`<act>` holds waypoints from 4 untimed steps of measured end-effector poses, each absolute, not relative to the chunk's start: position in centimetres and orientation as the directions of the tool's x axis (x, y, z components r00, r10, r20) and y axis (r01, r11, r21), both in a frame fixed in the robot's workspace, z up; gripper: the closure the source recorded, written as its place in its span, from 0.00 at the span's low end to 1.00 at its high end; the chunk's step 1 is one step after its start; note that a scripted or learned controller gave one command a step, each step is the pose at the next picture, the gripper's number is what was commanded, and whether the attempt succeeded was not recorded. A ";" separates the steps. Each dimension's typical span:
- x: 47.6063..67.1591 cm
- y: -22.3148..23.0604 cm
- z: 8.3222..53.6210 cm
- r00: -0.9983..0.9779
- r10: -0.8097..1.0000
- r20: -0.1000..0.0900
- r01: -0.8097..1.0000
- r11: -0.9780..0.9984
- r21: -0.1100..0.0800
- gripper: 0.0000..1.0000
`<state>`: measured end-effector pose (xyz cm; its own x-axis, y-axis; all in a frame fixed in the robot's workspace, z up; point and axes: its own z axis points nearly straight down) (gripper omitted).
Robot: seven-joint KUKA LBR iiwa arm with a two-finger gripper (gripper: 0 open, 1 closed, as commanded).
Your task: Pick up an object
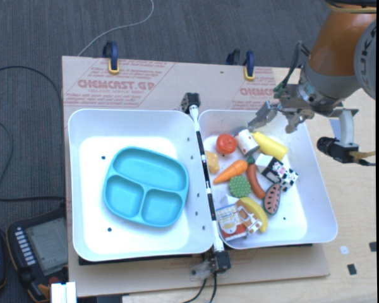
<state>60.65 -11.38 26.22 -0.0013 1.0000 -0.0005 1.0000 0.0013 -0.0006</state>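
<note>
Nearest the camera, a carton (232, 220) lies in the front left part of the right bin (316, 216), with a banana (253, 211) just beside it. Further back within that bin: a watermelon slice (272, 199), a sausage (256, 182), a green round piece (239, 185), a carrot (230, 171), a black-and-white block (277, 169), a tomato (225, 144) and a yellow corn-like piece (269, 145) near the rear wall. Tool (278, 117) hangs above the bin's rear edge, fingers spread apart, nothing between them, just behind the yellow piece. Left of this bin, the left bin (82, 232) holds a blue divided plate (145, 186). Both bins rest on the board surface (126, 84).
</note>
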 end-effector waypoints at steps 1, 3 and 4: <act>59.8 -13.0 11.3 0.000 1.000 0.000 1.000 0.000 -0.006 0.00; 53.6 -9.9 10.0 0.002 1.000 -0.005 1.000 -0.002 0.017 1.00; 57.1 0.1 18.5 -0.003 1.000 0.001 1.000 0.003 0.001 1.00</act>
